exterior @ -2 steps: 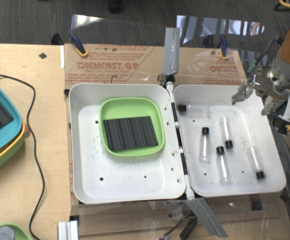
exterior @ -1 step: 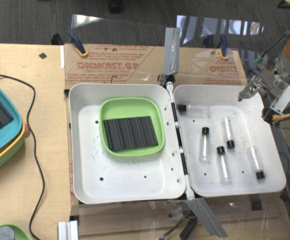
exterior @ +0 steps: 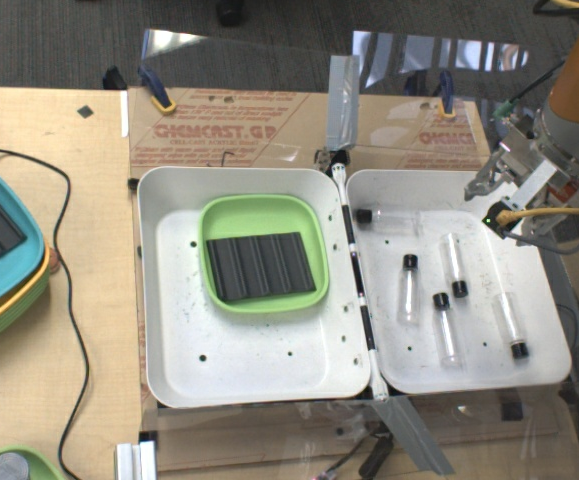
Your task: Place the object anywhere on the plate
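1. Two white bins sit side by side: the left bin [exterior: 169, 358] and the right bin [exterior: 539, 358], touching along a middle seam.
2. A green plate [exterior: 264, 213] lies in the upper middle of the left bin, with a dark ribbed mat [exterior: 260, 266] on it.
3. The task's things are clear tubes with black caps, all lying in the right bin, well apart from the plate.
4. One tube [exterior: 394, 218] lies crosswise near the bin's top left, cap toward the seam.
5. Three tubes lie near the bin's centre: one [exterior: 408, 288] on the left, one [exterior: 454, 263] to its right, and one [exterior: 447, 330] lower down between them.
6. A fifth tube [exterior: 509, 323] lies toward the bin's lower right, cap at its lower end.
7. The gripper [exterior: 491, 190] hangs over the upper right corner of the right bin, on the grey arm [exterior: 569, 133] with its orange band.
8. Nothing is visible in the gripper; whether it is spread or pressed together, I cannot tell.
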